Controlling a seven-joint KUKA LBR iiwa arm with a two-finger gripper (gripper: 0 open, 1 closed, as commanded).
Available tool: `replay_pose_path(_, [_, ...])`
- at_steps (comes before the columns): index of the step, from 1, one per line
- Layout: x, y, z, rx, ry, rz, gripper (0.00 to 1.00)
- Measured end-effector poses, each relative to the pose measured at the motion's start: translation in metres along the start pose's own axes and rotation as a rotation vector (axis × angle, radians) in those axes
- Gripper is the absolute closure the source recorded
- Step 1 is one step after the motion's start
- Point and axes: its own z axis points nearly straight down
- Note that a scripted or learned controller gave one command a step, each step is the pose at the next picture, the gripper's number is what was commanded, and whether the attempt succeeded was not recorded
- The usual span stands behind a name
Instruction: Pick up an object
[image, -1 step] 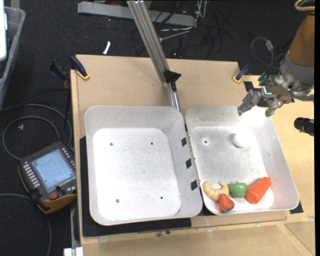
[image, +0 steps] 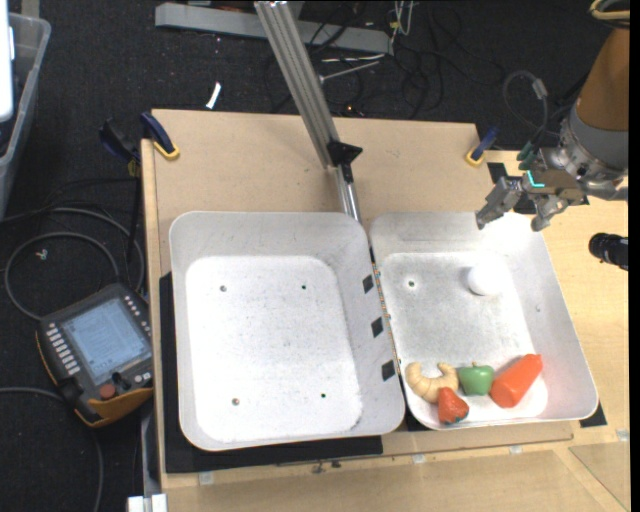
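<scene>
From my station I saw a small white ball (image: 484, 279), pale against the right bin (image: 560, 330) floor and easy to miss. I counted one ball, one orange carrot-shaped piece (image: 517, 380), one green pepper-like piece (image: 477, 378), one small red piece (image: 452, 404) and one cream curved piece (image: 430, 378), the last four clustered along the bin's near edge. The left bin (image: 200, 240) sat beside it. The gripper (image: 516, 212) hung above the right bin's far rim with its fingers spread apart and nothing between them. The ball lay below it in the view, toward the bin's middle, well apart from the cluster.
</scene>
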Motion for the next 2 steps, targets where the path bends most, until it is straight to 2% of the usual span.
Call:
replay_pose_path(1, [0.006,-0.001,0.045,0.004,0.001,0.001,0.0])
replay_pose_path(2, [0.007,-0.003,0.109,0.007,0.001,0.004,0.0])
